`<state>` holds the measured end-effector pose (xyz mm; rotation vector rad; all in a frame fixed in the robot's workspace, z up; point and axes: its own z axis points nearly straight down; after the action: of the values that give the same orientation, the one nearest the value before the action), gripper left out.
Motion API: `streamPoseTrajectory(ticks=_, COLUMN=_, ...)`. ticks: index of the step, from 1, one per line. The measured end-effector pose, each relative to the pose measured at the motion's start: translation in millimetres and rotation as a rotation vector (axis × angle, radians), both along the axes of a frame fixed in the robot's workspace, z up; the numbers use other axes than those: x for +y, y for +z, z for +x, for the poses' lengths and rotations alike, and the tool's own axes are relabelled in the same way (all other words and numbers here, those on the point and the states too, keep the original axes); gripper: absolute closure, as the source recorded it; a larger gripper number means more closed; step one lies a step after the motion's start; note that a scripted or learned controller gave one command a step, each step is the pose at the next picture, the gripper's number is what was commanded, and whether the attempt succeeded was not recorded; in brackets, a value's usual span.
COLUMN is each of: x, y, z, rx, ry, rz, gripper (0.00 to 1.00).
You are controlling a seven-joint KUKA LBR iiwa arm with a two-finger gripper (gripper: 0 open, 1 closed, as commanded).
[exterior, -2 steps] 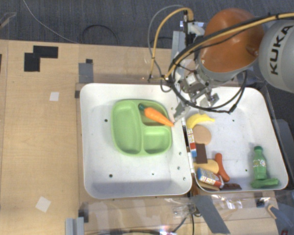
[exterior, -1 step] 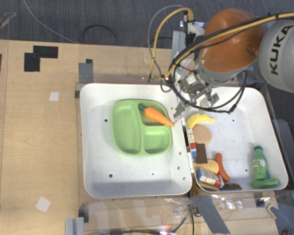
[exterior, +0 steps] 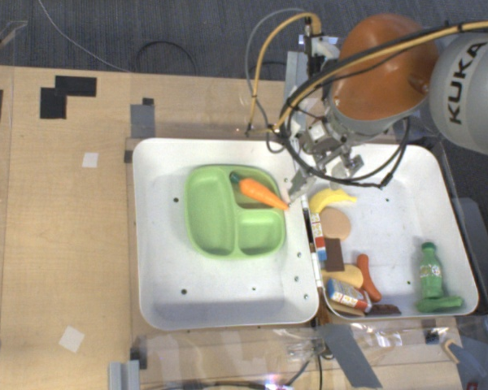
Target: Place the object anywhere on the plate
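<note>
A green divided plate [exterior: 228, 218] lies in the left bin [exterior: 171, 291]. An orange carrot [exterior: 260, 192] with a dark green top rests across the plate's upper right compartment, its tip reaching toward the plate's right rim. My gripper [exterior: 306, 179] hangs just right of the carrot, over the divider between the two bins, below the orange wrist band [exterior: 382, 67]. Nothing shows held in the gripper.
The right bin [exterior: 407, 210] holds a yellow banana [exterior: 333, 197], a tan round piece [exterior: 335, 222], a brown block [exterior: 333, 254], a sausage [exterior: 368, 276], a small box [exterior: 350, 301] and a green bottle [exterior: 429, 276]. Cables loop around the wrist.
</note>
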<state>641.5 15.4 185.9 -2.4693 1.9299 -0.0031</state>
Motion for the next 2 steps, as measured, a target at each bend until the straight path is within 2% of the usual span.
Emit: streamPoseTrajectory(ticks=2, x=0.0, y=0.0, z=0.0, rx=0.0, ry=0.0, rz=0.0, gripper=0.0)
